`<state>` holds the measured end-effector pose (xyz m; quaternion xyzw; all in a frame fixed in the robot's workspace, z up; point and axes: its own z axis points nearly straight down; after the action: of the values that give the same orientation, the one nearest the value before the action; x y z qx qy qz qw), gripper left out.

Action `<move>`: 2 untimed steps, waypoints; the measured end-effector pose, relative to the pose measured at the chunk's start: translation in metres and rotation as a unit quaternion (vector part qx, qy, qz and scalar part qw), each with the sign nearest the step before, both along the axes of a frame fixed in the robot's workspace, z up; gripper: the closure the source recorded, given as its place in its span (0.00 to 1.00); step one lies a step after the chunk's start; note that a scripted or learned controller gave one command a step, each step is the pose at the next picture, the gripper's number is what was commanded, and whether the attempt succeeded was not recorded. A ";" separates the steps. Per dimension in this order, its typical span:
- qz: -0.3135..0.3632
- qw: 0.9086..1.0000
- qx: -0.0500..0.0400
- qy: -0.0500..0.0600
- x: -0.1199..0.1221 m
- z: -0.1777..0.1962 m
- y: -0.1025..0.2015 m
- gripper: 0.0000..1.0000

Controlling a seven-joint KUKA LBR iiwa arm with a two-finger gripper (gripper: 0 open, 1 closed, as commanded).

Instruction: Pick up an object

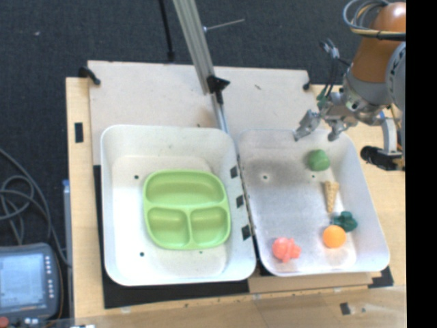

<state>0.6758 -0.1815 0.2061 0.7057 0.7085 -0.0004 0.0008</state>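
My gripper [318, 131] hangs over the far edge of the right bin [273, 183], open, with nothing between its fingers. Just below it lies a green ball [317, 160]. Nearer the front on the right lie a tan cone [331, 195], a dark green piece [346, 221], an orange ball [334, 236] and a pink lumpy toy [286, 249].
The left bin [123, 149] holds a light green divided plate [186, 208]. A slanted metal pole [194, 39] rises from the back between the bins. A grey screen device [24, 282] sits at the lower left, off the bench.
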 end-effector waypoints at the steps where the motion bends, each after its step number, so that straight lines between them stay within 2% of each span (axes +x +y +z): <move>1: 0.001 1.000 -0.001 0.001 0.000 0.000 -0.001 0.00; 2: 0.001 1.000 0.000 0.002 0.009 -0.056 0.000 0.00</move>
<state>0.6846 -0.1810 0.1503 0.7051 0.7091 -0.0017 -0.0004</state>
